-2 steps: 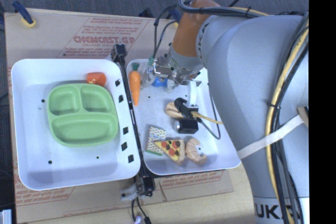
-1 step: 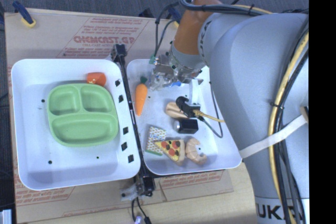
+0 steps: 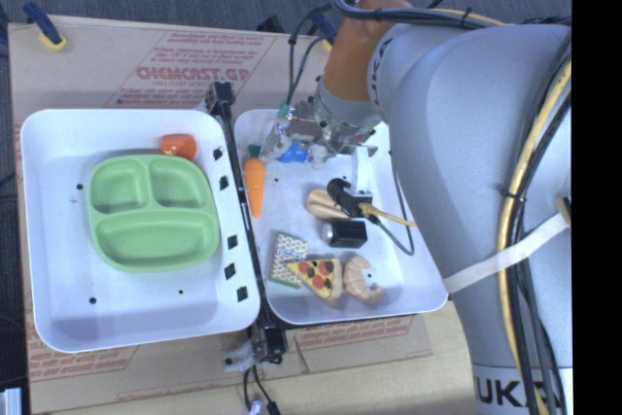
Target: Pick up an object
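My gripper (image 3: 309, 149) hangs low over the back of the right bin (image 3: 413, 292), under the arm's orange band. A small blue object (image 3: 292, 154) lies right at it. An orange carrot (image 3: 254, 186) lies by the bin's left wall. Toward the front are a pizza slice (image 3: 317, 275), a patterned wedge (image 3: 285, 259) and a tan bread piece (image 3: 362, 279). A beige item (image 3: 320, 202) and a black block (image 3: 347, 232) sit mid-bin.
The left bin (image 3: 49, 306) holds a green divided plate (image 3: 153, 212) and a red-orange toy (image 3: 178, 147) at its back. The grey arm covers the right bin's right side. A black divider rail (image 3: 236, 209) runs between the bins.
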Motion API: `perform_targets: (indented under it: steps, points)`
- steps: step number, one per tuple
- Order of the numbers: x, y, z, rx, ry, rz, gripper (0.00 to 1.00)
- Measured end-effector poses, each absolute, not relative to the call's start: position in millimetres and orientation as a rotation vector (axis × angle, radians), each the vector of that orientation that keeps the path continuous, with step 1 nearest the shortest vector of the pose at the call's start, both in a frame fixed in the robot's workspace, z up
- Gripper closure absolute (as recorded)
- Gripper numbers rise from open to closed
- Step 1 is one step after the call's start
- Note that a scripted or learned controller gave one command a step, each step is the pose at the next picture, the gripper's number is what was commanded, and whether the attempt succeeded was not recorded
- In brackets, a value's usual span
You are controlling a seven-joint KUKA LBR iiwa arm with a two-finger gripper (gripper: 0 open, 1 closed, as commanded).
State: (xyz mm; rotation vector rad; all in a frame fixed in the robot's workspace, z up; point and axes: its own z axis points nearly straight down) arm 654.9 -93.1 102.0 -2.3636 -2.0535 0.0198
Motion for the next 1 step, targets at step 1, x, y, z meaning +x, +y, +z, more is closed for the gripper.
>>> perform_targets:
  steps: [1]
  points:
    - [654.9,-93.1,101.9,-2.364,-2.053,0.02,0.0]
